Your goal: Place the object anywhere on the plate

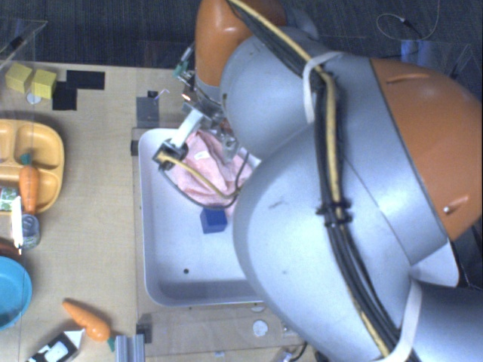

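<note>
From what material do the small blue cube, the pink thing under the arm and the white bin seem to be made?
The small blue cube looks like matte foam or plastic: flat faces and no glare, though I cannot settle which. The pink crumpled thing seems soft cloth, since it lies in folds. The shallow white bin looks like smooth, slightly glossy plastic with rounded corners.

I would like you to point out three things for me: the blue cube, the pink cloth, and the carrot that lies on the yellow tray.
blue cube (214, 220): camera view, on its top face.
pink cloth (205, 161): camera view, on its folded middle.
carrot (29, 188): camera view, on its orange body.
</note>
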`<state>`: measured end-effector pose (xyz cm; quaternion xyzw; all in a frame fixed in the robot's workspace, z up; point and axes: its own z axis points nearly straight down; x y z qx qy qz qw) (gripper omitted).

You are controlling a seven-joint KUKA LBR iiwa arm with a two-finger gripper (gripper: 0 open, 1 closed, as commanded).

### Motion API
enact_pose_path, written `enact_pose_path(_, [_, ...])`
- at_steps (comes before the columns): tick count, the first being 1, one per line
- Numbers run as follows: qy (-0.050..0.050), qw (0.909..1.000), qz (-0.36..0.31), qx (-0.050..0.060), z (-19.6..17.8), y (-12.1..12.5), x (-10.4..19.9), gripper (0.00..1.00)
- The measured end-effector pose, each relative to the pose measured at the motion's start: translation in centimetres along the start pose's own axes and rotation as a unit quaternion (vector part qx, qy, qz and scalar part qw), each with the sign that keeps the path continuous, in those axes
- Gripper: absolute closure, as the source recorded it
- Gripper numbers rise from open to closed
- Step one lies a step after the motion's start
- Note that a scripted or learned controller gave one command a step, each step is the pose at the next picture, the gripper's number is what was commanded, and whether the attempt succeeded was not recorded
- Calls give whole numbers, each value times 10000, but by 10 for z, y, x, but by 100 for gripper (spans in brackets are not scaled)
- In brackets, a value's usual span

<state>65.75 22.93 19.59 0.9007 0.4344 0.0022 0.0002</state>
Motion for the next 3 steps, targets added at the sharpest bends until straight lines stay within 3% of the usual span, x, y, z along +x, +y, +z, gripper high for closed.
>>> enact_pose_path(1, [9,10000,-54,-5,-11,-1,2,100])
enact_pose_path(2, [-14,9996,292,5,-20,17,-22,100])
enact_pose_path(3, [-16,9998,211,7,26,51,-57,100])
